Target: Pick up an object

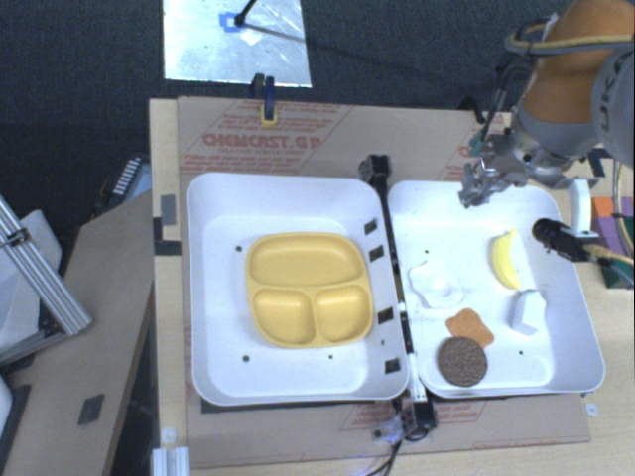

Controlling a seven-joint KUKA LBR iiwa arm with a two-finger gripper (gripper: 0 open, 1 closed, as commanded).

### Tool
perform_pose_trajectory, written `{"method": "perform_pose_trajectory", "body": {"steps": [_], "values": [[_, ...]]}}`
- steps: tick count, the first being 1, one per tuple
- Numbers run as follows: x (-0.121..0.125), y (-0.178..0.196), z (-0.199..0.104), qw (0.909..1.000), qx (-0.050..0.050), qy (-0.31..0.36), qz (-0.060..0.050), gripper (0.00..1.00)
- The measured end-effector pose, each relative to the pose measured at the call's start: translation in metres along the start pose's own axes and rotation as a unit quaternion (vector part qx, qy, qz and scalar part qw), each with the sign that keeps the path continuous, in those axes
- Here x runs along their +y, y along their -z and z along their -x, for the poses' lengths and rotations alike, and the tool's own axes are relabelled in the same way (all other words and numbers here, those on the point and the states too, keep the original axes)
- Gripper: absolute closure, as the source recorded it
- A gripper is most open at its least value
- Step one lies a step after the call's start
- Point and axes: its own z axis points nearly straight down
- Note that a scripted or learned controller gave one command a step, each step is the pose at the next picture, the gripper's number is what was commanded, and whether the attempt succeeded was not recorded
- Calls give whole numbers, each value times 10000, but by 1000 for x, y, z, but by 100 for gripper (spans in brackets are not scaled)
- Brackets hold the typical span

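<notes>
Over right bin (571, 296) rim: gripper (476, 188), no contact.

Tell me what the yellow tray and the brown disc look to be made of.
Yellow tray: likely molded plastic, smooth with a soft sheen, rounded compartment walls. Brown disc: looks matte and speckled, rough-textured, perhaps foam or toy food; the view leaves it open.

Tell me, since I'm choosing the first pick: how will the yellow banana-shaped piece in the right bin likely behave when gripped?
The banana looks smooth and curved, so it may slip or rotate between flat fingers. It seems a small, probably light toy piece, likely stiff. Lying on the right bin floor on its curve, it could rock if nudged.
</notes>
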Motion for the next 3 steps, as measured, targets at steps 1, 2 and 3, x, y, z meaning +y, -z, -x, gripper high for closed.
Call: {"method": "perform_pose_trajectory", "body": {"steps": [1, 2, 3], "values": [[-7, 5, -52, 10000, 3, -4, -6, 100], [-11, -8, -97, 10000, 0, -7, -12, 100], [-19, -19, -148, 10000, -2, -9, -12, 100]]}}
